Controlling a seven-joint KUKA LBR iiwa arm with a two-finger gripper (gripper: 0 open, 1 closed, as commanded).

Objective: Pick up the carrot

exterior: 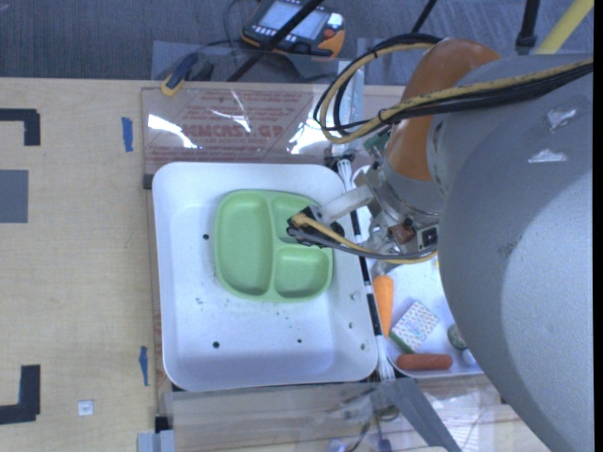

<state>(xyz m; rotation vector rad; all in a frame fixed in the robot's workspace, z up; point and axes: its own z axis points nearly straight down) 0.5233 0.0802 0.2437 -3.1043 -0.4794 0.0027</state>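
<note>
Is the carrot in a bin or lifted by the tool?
In a bin: the carrot lies in the right bin, beside the dividing wall.

No legible text. Clear sheet (231,121) behind the bins carries reddish print, too blurred to read; handheld pendant (294,22) screen unreadable.

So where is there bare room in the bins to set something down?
Free: the left bin's floor left of and below the green divided plate. The plate's big left compartment is bare too. Crowded: the right bin's visible strip, with the carrot, a patterned packet and a red sausage-like item under the arm.
</note>
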